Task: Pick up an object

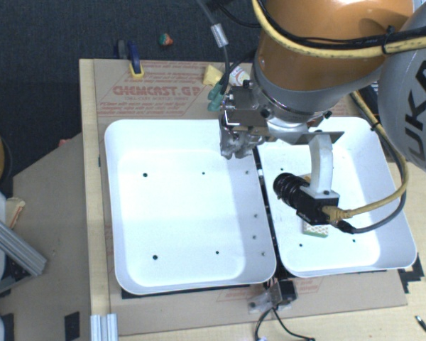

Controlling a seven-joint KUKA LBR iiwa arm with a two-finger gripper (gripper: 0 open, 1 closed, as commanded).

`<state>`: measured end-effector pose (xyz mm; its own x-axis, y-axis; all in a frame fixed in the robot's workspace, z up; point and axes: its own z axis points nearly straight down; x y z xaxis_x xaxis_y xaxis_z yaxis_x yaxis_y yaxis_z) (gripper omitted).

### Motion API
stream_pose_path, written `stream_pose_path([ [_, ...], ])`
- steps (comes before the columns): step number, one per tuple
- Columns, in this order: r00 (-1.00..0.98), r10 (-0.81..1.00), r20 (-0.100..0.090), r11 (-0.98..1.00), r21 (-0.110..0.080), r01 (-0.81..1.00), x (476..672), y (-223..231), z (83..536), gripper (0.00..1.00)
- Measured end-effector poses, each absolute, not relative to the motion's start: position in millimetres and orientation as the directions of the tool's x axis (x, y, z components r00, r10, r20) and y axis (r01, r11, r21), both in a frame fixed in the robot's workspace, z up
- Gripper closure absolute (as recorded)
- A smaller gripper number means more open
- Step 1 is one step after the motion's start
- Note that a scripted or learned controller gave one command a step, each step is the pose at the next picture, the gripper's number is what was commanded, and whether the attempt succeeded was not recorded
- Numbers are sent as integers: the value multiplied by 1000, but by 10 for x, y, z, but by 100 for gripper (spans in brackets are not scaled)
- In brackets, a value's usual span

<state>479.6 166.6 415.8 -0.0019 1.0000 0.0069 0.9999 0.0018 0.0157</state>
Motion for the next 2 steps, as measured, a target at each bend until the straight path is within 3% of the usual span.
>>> stream_pose_path([
  [1, 7, 1000, -1, -7, 1, 1000, 4797, 1018, 4162, 100],
  [2, -2, 1000, -1, 2, 3, 1000, 4799, 1063, 4261, 100],
])
